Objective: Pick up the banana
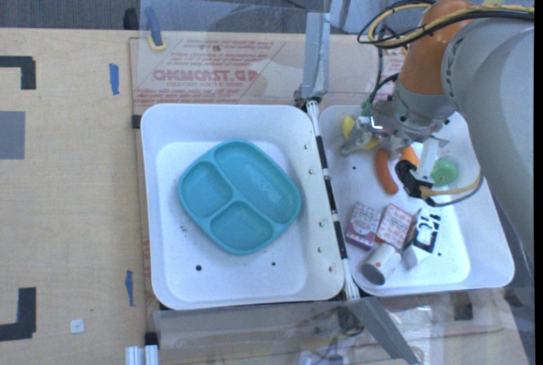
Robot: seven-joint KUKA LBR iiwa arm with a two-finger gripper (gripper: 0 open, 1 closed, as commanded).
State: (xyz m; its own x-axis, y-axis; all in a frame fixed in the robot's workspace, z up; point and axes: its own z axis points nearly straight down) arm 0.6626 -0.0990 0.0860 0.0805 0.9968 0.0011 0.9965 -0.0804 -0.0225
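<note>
- Bench (59, 210) surface, light wood, is seen at the near left; black tape marks and blue tape strips are stuck on it, left of the left bin.
- Left bin (170, 270) is occupied by a teal divided plate (240, 196), lying flat near its middle, three compartments.
- Right bin (484, 261) is set just right of the left bin, rims touching along the hinge line.
- Banana (349, 126), yellow, is seen at the right bin's far-left corner, mostly hidden by the gripper hardware.
- Gripper (373, 134) is positioned just right of the banana; finger state cannot be told.
- Orange carrot-like piece (387, 173) and a green ball (445, 171) are seen near the right bin's middle.
- Two small pink packets (379, 225) and a white cup (379, 263) on its side are found toward the right bin's near edge.
</note>
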